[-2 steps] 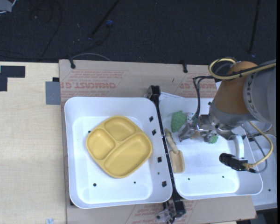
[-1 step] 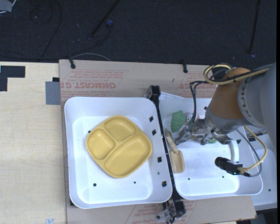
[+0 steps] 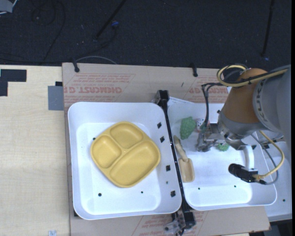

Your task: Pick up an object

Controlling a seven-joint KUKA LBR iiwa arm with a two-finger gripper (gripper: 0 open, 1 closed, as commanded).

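Red print ran along far edge of cardboard sheet (image 3: 119, 85) under bins, just beyond left bin (image 3: 83, 132). Lettering sat upside down in camera view; appeared to read "CHEMCRAFT" or similar, exact spelling uncertain. Same red print, fainter, showed on far right stretch of sheet and on near edge below bins; those were too small to read. No other text, numbers or labels were legible.
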